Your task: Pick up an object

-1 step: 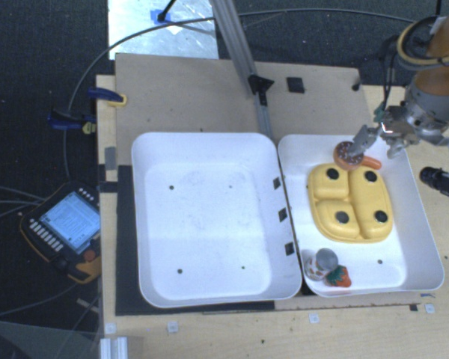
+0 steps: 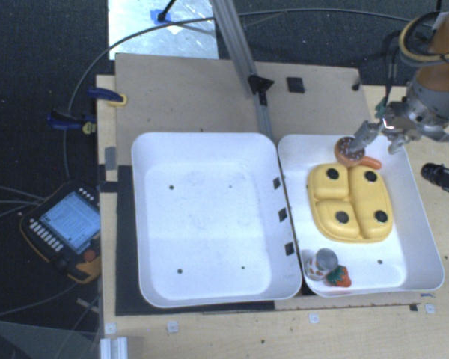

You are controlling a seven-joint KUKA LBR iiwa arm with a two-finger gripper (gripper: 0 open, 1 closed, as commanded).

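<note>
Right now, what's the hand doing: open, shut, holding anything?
Hand: over the right bin's far edge, by the small brown ring; open or shut cannot be told.

1. This is a robotics lab or test cell, not a home.
2. A bare board worktop (image 2: 209, 96) carries two shallow white bins (image 2: 153, 152) set side by side.
3. A handheld control pendant (image 2: 63, 226) with a lit screen lies on dark carpet (image 2: 30, 51) beside it, trailing cables.
4. Blue clamps (image 2: 67, 118) grip the worktop's edge.
5. A grey and orange industrial arm (image 2: 434, 66) reaches in from the right.
</note>
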